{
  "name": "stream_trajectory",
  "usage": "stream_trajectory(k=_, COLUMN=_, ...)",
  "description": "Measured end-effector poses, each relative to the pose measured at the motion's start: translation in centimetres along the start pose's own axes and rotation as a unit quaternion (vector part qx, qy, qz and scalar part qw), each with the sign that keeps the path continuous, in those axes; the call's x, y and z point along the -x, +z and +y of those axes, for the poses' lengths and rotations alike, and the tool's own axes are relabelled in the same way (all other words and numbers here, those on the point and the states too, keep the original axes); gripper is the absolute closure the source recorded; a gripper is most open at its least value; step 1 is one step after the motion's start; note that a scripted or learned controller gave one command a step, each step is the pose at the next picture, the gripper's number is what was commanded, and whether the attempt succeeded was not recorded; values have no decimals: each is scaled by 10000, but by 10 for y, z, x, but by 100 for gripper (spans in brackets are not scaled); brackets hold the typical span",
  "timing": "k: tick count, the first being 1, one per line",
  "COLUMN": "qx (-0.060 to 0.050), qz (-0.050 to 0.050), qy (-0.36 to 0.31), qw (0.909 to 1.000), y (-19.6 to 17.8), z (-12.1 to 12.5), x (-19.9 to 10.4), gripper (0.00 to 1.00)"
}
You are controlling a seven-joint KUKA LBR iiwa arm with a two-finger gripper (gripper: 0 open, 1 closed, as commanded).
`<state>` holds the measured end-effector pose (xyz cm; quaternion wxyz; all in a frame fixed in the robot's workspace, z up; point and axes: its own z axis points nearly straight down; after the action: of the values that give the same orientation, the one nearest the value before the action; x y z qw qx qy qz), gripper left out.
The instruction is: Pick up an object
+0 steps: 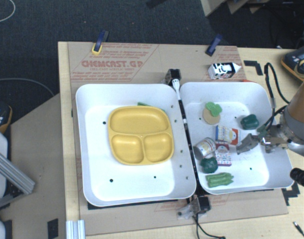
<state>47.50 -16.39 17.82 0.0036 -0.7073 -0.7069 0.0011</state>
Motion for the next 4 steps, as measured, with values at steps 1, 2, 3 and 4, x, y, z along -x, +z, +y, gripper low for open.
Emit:
stream_trajectory(k=1, qx=0, qz=0, qy=-1, qw=10000, y=64, z=-1, x=-2, gripper=0)
stream_trajectory(k=2, qx=30, qz=16, qy=-5, qw=10000, y=92, z=1, x=-3, gripper=0)
stream_trajectory(k=3, qx=83, qz=-3, qy=-1, qw=10000, y=78, z=4, x=-3, gripper=100)
stream_trajectory(k=4, qx=56, qz=-32, qy=-5, qw=10000, y=35, z=2, x=0, gripper=100)
